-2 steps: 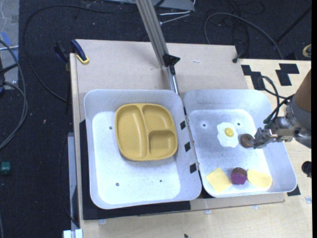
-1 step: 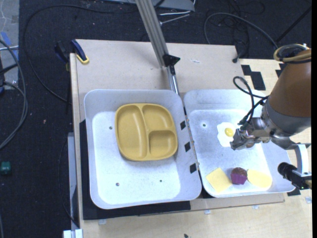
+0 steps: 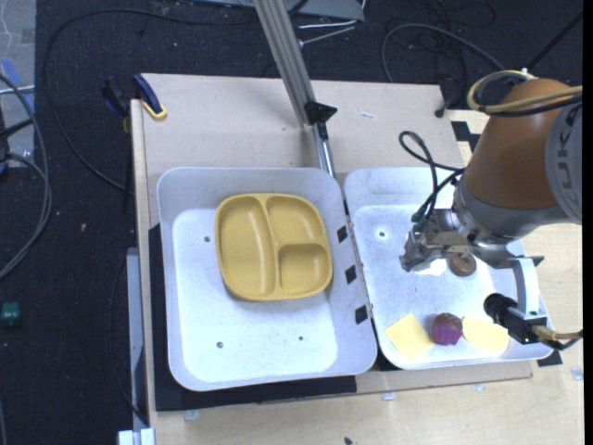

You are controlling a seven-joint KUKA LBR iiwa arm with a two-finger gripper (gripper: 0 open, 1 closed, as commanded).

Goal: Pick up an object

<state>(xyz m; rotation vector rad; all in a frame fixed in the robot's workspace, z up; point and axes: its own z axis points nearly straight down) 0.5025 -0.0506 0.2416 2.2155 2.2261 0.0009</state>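
So in the camera view, the gripper (image 3: 428, 254) is hung low over the middle of the right bin (image 3: 389, 193), and whether anything is pinched in there can't be told, since the wrist blocks most of it. Three objects are lined up along that bin's near edge, well clear of the gripper: a yellow block (image 3: 409, 335), a purple ball (image 3: 447, 329) touching it, and a pale yellow piece (image 3: 485, 335). A yellow divided plate (image 3: 273, 246) is sat in the left bin (image 3: 185, 341).
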